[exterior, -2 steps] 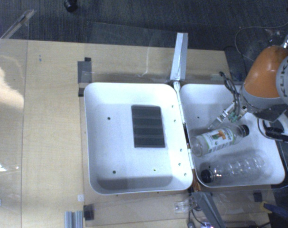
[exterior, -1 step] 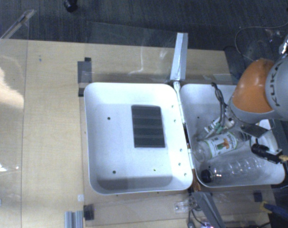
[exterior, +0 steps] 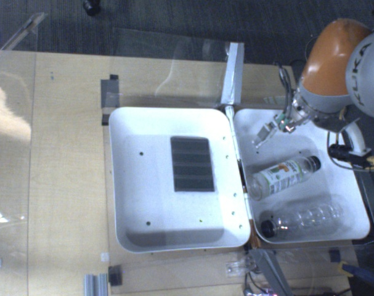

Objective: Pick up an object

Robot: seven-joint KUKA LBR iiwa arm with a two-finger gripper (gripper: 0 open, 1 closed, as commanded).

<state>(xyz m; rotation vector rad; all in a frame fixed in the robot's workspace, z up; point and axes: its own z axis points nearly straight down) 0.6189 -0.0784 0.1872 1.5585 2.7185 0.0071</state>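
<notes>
Support surface is a light, pale-wood bench top (exterior: 57,184) running across the whole view, with dark carpeted floor (exterior: 174,11) beyond its far edge. Two shallow white plastic bins sit directly on it, side by side and touching along their inner rims: the left bin (exterior: 122,184), squarish with rounded corners, and the right bin (exterior: 359,217), somewhat narrower. A grey metal bar (exterior: 232,73) lies on the bench behind the seam between the bins, pointing away from it. Small dark blocks (exterior: 110,94) rest on the wood at the left bin's far-left corner; another dark block (exterior: 114,277) at its near-left corner. A clear acrylic sheet (exterior: 14,60) covers the bench's left part.
</notes>
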